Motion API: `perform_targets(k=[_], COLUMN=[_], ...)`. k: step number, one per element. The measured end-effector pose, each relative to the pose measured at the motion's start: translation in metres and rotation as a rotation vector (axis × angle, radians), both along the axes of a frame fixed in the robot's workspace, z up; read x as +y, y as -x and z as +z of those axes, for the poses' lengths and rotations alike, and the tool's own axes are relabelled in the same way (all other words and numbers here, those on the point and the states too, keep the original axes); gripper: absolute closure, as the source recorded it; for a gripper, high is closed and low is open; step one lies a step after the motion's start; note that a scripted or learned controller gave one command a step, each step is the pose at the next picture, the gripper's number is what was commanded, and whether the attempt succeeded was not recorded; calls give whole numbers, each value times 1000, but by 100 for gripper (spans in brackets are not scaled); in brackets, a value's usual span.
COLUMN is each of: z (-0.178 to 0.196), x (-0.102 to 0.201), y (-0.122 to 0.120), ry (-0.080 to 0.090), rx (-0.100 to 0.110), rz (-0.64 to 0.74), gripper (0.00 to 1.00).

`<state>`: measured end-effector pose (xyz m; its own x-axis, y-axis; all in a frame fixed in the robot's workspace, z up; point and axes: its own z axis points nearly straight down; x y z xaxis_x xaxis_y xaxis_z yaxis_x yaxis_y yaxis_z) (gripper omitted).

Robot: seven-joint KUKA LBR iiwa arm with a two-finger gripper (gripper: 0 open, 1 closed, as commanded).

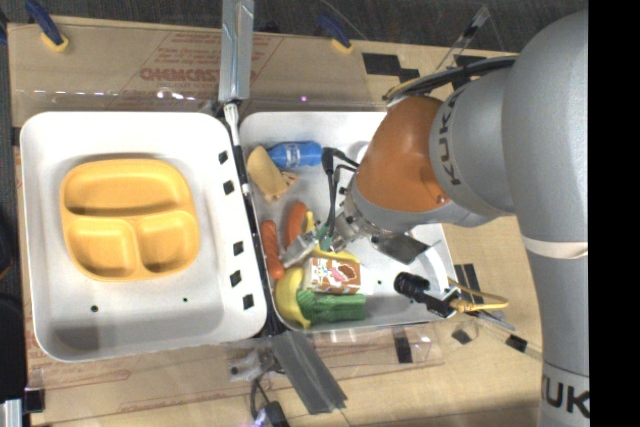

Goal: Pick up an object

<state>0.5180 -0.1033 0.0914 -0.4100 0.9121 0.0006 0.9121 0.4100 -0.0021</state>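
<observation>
Hand [322,240] low over right bin [440,250] clutter, grip state indeterminate. Advised: centre over juice carton [333,273] at six o'clock, descend vertically.

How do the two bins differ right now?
The left bin holds one item, a yellow divided tray; the right bin holds a clutter of small things, among them a blue bottle, a banana and a carrot. The left bin lies open to the camera, while the arm reaches over the right bin and hides part of it. Both are shallow, white and side by side.
</observation>
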Motion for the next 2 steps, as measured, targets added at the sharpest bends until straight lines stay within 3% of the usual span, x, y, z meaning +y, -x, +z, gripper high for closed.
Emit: perform_targets(k=[1, 2], z=[0, 10], x=[0, 0], y=[0, -1], ry=[0, 0], rx=[-1, -2], rz=[0, 5], gripper=[0, 100])
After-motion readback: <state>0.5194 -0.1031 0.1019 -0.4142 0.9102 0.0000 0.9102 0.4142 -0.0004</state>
